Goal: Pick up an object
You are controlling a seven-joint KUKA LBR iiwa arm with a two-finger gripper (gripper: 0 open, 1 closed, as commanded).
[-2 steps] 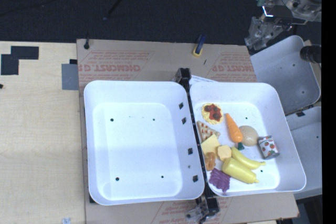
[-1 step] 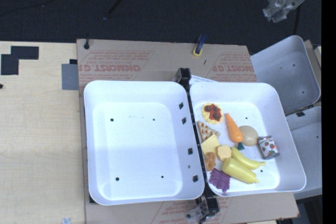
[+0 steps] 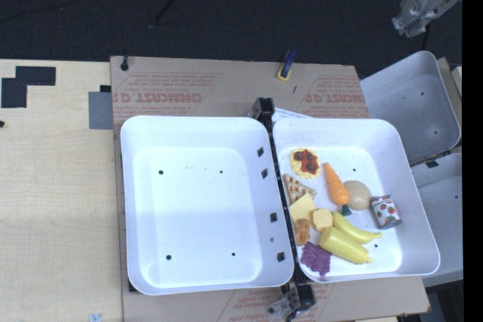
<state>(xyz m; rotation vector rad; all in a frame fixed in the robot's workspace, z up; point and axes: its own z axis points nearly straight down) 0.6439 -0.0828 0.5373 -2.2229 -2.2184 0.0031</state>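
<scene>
Here the toy food sits clustered in the right bin (image 3: 392, 136): an orange carrot (image 3: 335, 184), a yellow banana (image 3: 355, 228), a purple grape bunch (image 3: 316, 258) and a pizza slice (image 3: 305, 161), among others. The left bin (image 3: 143, 136) lies alongside. The hand (image 3: 423, 4) hangs well above; whether it grips anything, I cannot tell

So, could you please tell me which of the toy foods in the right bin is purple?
The purple grape bunch, at the near left corner of the right bin; its neighbours, the yellow pepper and banana, are yellow.
</scene>
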